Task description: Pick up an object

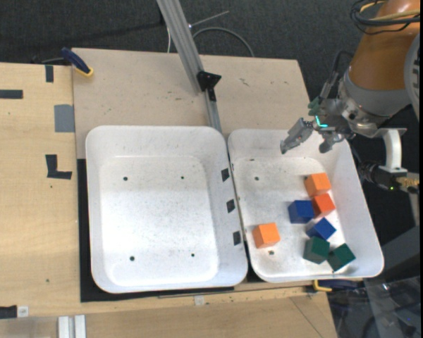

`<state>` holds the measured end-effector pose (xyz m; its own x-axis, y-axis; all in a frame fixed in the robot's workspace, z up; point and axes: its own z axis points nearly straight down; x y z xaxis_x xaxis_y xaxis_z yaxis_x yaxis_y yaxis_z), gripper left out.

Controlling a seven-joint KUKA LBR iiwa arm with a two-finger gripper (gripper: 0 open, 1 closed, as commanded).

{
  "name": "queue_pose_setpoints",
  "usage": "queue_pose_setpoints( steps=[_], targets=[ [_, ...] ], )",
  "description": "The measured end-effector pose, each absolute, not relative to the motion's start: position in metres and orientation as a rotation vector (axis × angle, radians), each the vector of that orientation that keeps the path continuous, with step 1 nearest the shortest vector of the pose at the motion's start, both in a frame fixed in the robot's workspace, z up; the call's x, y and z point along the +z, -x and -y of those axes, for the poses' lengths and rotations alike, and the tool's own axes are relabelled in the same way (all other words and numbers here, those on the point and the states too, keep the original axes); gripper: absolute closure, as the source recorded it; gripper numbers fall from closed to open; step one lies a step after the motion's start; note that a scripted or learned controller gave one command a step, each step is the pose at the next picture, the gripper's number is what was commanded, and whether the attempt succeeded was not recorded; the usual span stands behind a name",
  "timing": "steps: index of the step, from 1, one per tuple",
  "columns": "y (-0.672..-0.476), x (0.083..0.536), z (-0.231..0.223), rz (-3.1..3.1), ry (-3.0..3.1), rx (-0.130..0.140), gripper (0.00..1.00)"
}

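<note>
Green blocks (pixel 328 252) crowded the right bin's (pixel 268 273) near corner against blue and orange ones, the lone orange cube (pixel 266 234) apart — your gripper (pixel 311 136) hung spread and empty beyond; diving into that cluster risked wedged fingers.

I think I am working in a robot lab. My big grey and orange arm (pixel 384 55) reaches over a plain wood bench (pixel 28 189) with bits of dark tape (pixel 55 166) stuck on it. Two white bins (pixel 99 146) sit side by side. A metal pole (pixel 183 34) stands behind them, and a thin cable (pixel 225 30) loops nearby.
</note>
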<state>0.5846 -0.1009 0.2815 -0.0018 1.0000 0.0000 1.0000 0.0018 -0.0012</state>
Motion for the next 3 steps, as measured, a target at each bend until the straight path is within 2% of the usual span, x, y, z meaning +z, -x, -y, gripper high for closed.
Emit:
queue_pose_setpoints(
  steps=[3],
  targets=[
    [-0.577, 0.107, 0.098, 2.218, 2.217, 0.009, 0.0]
  ],
)
